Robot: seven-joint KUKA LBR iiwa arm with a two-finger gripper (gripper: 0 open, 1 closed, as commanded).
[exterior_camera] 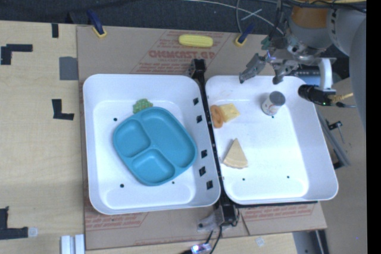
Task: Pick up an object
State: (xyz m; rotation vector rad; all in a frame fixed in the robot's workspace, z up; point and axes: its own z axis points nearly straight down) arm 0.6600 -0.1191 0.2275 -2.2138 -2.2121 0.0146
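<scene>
The arm (348, 15) is grey with a rounded, glossy orange band above the wrist, thin grey cables looping around it, and a dark metal pincer (265, 74) with two slim fingers.

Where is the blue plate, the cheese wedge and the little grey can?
blue plate (156, 146), camera view, middle ridge between its compartments.
cheese wedge (236, 155), camera view, centre of its top face.
little grey can (273, 102), camera view, its side just below the lid.
</scene>
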